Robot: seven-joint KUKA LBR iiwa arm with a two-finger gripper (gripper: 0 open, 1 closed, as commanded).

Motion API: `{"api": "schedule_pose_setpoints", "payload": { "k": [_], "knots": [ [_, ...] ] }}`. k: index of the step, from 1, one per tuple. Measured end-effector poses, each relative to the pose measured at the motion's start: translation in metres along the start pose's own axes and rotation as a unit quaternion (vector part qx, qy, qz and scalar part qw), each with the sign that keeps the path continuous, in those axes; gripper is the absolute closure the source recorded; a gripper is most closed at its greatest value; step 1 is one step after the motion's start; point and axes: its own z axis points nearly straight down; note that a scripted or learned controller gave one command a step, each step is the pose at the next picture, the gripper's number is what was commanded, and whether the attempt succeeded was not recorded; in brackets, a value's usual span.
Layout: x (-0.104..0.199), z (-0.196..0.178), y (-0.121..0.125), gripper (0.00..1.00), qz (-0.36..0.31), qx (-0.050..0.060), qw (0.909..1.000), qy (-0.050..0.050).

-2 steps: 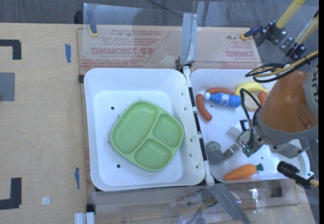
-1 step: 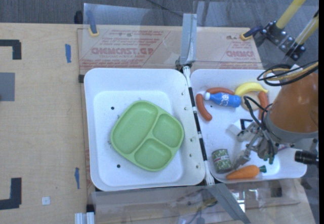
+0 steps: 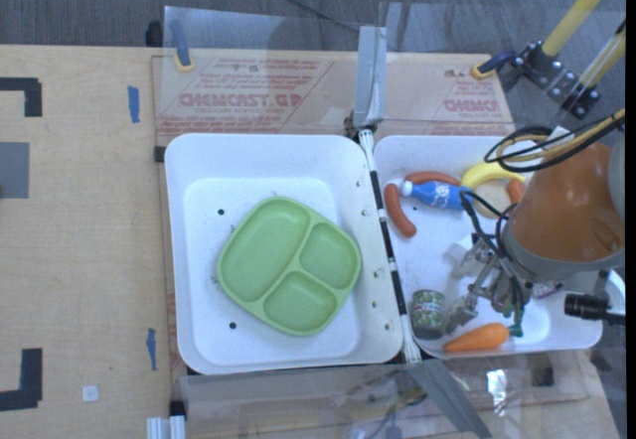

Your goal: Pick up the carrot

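- Gripper (image 3: 484, 300) hangs low over the right bin (image 3: 437, 258); whether it is parted or closed, I cannot tell.
- Carrot (image 3: 477, 338) lies just below it.
- Can (image 3: 428, 311) sits to its left.

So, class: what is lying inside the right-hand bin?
In the right-hand bin: carrot, small can, blue bottle, two sausages, a banana. The arm covers the rest.

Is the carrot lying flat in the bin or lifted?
Lying flat: the carrot rests on the right bin floor near its front wall.
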Motion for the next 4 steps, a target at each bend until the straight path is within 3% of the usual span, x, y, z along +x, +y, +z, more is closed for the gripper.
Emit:
{"api": "schedule_pose_setpoints", "payload": {
  "k": [1, 2, 3, 4],
  "knots": [
    [-0.003, -0.011, 0.001, 1.0, 0.002, -0.002, 1.0, -0.004],
    [0.023, -0.096, 0.045, 1.0, -0.219, -0.001, 0.9757, 0.004],
    [0.023, -0.096, 0.044, 0.0, -0.219, -0.001, 0.9758, 0.004],
    [-0.001, -0.018, -0.004, 0.0, -0.256, -0.001, 0.9667, 0.002]
  ]
}}
